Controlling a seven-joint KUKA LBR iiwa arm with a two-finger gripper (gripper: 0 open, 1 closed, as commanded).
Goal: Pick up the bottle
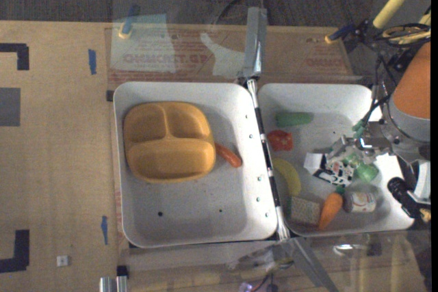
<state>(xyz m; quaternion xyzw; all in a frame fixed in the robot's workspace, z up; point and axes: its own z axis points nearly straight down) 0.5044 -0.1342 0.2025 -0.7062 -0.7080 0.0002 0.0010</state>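
Look to the right bin point(308, 96): the arm point(416, 96) comes in over its right rim, the orange band showing at the edge of the view, and the gripper point(357, 143) sits low over a knot of clutter in the bin's right half. You cannot tell how far it is spread or whether it has hold of anything; its metal parts blend into the items beneath it.

The bottle point(363, 171) appears to be the small pale green, translucent piece just below the gripper, beside a black-and-white patterned carton point(337, 171). Whether the gripper touches it, you cannot make out.

Around them in the same bin you have a green cucumber-shaped piece point(295, 118) near the top, a red toy pepper point(280, 140) by the divider, a yellow banana point(288, 176) below that, a tan sponge-like block point(305, 210), an orange carrot point(330, 209) leaning beside it, and a small can point(360, 201) near the lower right corner.

In the left bin point(191, 215) you see a yellow divided tray point(168, 140) lying in the upper half, with a small orange sausage-shaped piece point(228, 156) touching its right edge.
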